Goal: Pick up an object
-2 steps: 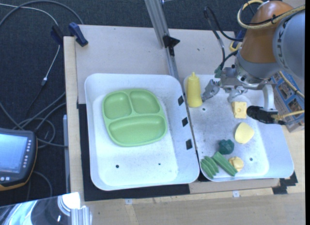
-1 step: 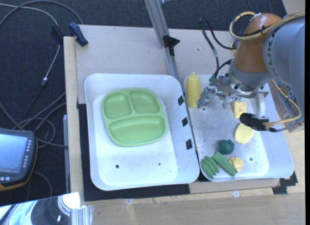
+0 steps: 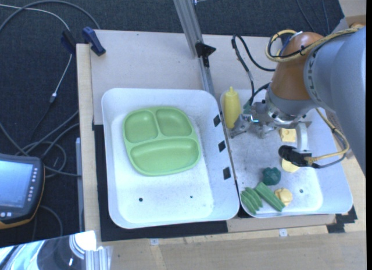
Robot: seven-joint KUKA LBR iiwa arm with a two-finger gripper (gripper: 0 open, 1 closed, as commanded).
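Camera view: two white bins side by side on the surface (image 3: 145, 48).
Left bin (image 3: 168, 208): holds a green divided plate (image 3: 161, 140).
Right bin (image 3: 325, 196): yellow bottle (image 3: 231, 106) at its upper left; dark green round thing (image 3: 271, 176), green pods (image 3: 261, 198) and small yellow piece (image 3: 283, 195) near its front edge.
Pincer (image 3: 256, 125): low in the right bin, just beside the bottle; perhaps not touching it; opening cannot be told.
Arm (image 3: 325, 65): enters from the right.

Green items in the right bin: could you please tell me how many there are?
2: a dark green round piece mid-bin, and a green pod-like bunch at the front-left corner. The arm may hide others.
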